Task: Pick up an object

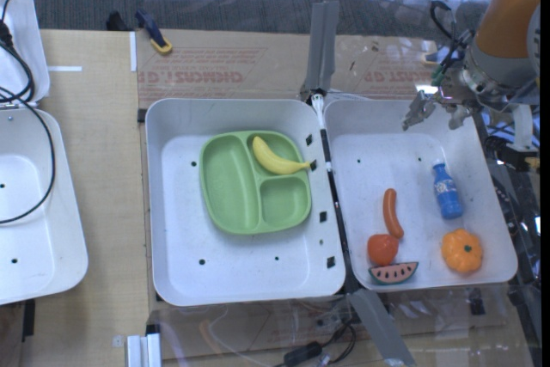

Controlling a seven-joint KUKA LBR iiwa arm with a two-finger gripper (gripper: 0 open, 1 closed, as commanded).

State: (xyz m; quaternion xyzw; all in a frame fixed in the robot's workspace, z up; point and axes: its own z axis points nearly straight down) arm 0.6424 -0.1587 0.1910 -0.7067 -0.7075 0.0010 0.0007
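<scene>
Camera view: claw (pixel 439 109) spread wide, holding nothing, above right bin (pixel 490 176) back edge. Bin holds blue bottle (pixel 446 191), sausage (pixel 393 212), tomato (pixel 383 249), watermelon slice (pixel 394 272), small pumpkin (pixel 462 251). Left bin: banana (pixel 278 156) on green tray (pixel 232 185).

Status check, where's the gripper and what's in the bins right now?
Gripper open, holding nothing, above far edge of right bin. Bottle, sausage, tomato, watermelon slice, pumpkin untouched there. Banana on green tray, left bin.
</scene>
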